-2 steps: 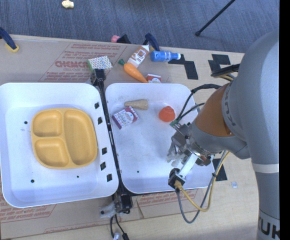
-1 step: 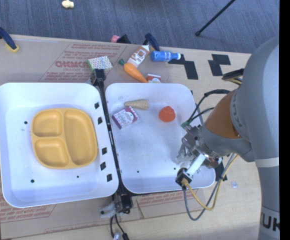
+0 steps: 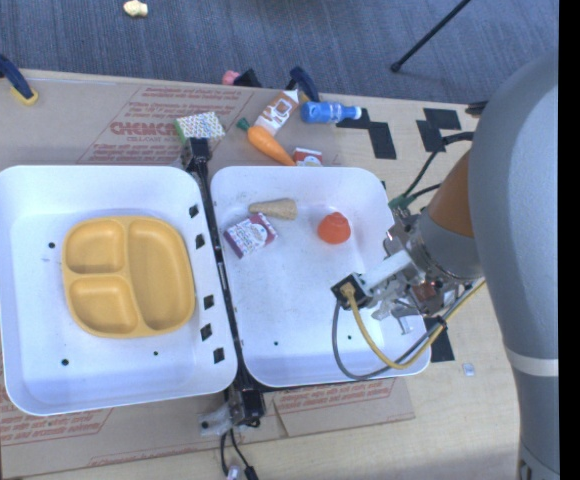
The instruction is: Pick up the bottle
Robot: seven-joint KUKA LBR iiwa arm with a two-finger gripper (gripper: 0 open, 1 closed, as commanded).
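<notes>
Claw (image 3: pixel 385 303) state: you cannot tell.
Bottle (image 3: pixel 328 113) lies outside the bins on the surface, far beyond the claw, long axis left-right.

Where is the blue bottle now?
The blue bottle lies on the cardboard behind the right bin, beside the carrot.

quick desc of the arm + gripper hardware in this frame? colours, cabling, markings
The arm is bulky, rounded and grey, with an orange band above the wrist. The gripper is a cluster of metal and black parts. A yellow cable and thin black wires loop beneath it. No markings legible.
</notes>
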